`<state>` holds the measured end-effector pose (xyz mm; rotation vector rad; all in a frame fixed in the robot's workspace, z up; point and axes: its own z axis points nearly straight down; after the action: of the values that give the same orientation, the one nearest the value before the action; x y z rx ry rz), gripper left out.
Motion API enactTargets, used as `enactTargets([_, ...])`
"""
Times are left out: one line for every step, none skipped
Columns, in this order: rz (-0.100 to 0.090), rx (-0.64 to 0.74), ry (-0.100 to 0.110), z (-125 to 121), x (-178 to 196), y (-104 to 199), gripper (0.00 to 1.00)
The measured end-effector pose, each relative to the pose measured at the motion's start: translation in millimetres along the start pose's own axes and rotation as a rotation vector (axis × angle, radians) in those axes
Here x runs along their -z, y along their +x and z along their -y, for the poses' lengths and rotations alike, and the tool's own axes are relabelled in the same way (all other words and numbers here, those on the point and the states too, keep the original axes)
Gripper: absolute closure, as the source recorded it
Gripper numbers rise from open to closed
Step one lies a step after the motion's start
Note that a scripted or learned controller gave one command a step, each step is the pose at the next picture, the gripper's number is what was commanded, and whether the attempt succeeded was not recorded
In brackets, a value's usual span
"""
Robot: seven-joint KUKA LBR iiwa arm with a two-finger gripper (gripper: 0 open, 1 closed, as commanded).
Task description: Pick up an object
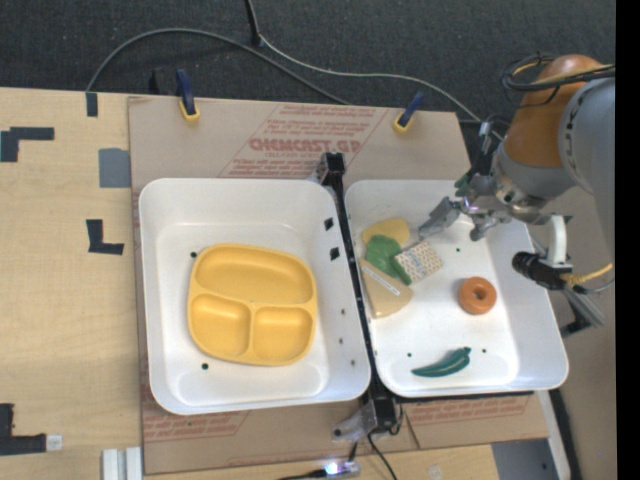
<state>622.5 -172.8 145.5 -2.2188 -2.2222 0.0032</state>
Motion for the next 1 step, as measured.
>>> enactTargets([0.001, -0.002, -0.004, -2.1, -52.7, -10.1, 0.00])
